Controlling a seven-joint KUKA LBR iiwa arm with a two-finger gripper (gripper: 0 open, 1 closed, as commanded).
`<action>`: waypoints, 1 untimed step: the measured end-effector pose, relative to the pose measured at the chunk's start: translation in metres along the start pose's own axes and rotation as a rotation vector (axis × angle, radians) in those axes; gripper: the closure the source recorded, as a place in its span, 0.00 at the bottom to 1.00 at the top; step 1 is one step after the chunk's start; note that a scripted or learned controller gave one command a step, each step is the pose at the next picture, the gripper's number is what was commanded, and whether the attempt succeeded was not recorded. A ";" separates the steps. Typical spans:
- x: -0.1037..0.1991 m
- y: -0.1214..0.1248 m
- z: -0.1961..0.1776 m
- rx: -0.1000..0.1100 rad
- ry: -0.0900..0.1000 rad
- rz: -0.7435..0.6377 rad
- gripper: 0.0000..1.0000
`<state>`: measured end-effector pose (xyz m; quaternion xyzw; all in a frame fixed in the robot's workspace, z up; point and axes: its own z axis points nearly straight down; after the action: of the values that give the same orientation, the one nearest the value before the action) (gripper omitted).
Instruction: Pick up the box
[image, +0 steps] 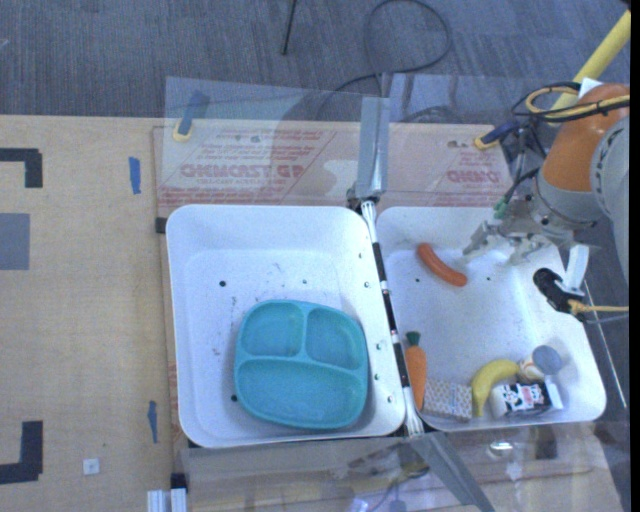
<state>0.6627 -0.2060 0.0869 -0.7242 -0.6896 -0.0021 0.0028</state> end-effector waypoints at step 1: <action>0.001 0.002 -0.012 -0.007 -0.009 -0.006 1.00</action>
<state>0.6650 -0.2054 0.0992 -0.7221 -0.6918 -0.0011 -0.0029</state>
